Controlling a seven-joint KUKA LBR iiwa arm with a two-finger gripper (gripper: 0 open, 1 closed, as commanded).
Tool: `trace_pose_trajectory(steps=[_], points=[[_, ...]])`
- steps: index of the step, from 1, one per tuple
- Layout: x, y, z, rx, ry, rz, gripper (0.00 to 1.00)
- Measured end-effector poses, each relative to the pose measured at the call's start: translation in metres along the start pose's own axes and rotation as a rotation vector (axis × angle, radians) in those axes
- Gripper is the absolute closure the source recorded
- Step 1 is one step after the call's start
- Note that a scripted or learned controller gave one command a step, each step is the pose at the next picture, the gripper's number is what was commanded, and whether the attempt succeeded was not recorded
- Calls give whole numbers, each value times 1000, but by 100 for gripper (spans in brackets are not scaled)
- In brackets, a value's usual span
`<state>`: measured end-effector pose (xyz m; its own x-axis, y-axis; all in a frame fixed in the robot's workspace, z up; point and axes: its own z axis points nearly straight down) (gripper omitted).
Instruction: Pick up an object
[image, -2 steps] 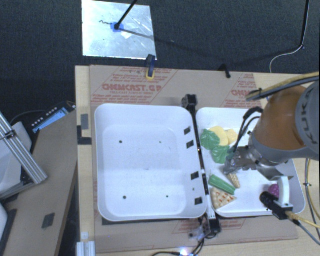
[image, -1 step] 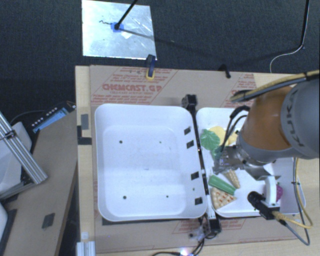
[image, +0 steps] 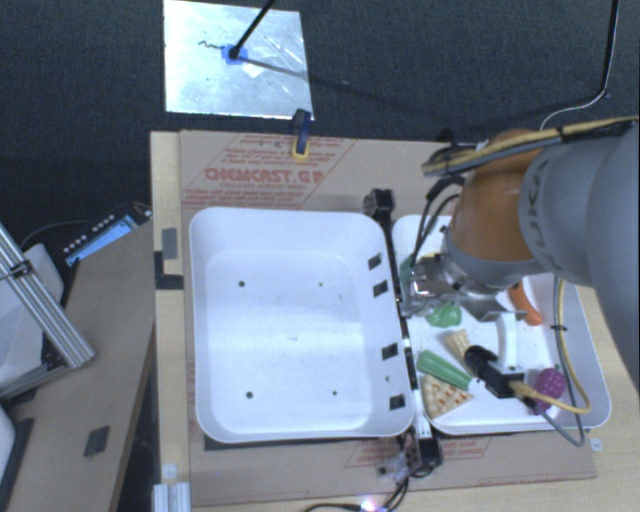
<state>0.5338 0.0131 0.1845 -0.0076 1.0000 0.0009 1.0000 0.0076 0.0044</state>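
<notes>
We see the arm (image: 560, 210) reaching in from the right over the right bin (image: 598, 400), its gripper (image: 425, 285) low at that bin's left edge; we cannot tell its state. The objects lie in the right bin: a green stick (image: 443, 368), a waffle piece (image: 443, 397), a purple piece (image: 550, 382) and an orange piece (image: 527, 303); the left bin (image: 290, 320) sits beside it.

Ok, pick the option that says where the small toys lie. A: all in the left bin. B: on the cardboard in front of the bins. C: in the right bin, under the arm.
C: the green stick, waffle piece and purple toy lie in the right bin, below the arm.
</notes>
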Motion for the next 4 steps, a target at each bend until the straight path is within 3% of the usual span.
trace_pose_trajectory(steps=[1,2,3,4], points=[[33,31,0,1,1,0,100],[39,37,0,3,0,3,100],[52,-42,1,9,0,6,100],[93,-6,-204,-17,5,-2,100]])
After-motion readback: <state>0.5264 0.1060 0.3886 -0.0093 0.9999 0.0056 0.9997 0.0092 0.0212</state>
